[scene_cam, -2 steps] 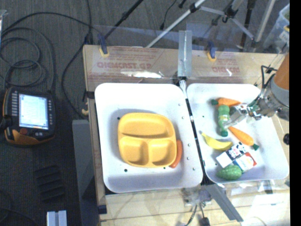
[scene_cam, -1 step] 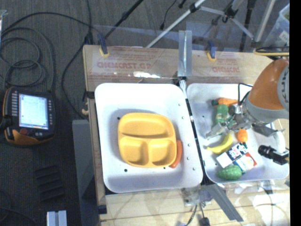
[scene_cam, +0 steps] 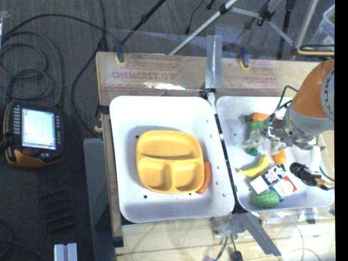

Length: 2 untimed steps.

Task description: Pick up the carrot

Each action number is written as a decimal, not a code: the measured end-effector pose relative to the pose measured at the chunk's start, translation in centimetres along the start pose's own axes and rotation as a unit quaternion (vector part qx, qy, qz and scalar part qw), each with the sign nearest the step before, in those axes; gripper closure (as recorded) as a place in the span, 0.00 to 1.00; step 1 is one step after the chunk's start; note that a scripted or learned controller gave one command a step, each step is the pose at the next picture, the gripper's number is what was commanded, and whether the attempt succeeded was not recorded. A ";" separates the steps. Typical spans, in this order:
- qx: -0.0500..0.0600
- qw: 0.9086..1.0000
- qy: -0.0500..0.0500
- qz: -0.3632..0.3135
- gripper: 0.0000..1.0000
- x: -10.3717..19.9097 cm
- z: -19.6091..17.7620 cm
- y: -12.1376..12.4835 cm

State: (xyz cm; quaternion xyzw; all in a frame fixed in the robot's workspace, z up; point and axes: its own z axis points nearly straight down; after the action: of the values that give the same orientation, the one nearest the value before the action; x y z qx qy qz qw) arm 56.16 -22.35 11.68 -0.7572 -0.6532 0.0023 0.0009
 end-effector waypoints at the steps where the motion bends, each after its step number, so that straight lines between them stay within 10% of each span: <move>1: 0.000 1.000 0.000 0.000 0.00 0.0 0.0 0.0; 2: 0.000 1.000 0.000 0.000 0.00 0.0 0.0 0.0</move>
State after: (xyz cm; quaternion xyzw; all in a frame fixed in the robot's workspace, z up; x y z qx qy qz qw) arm 56.15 -22.38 11.68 -0.7573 -0.6531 0.0026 0.0008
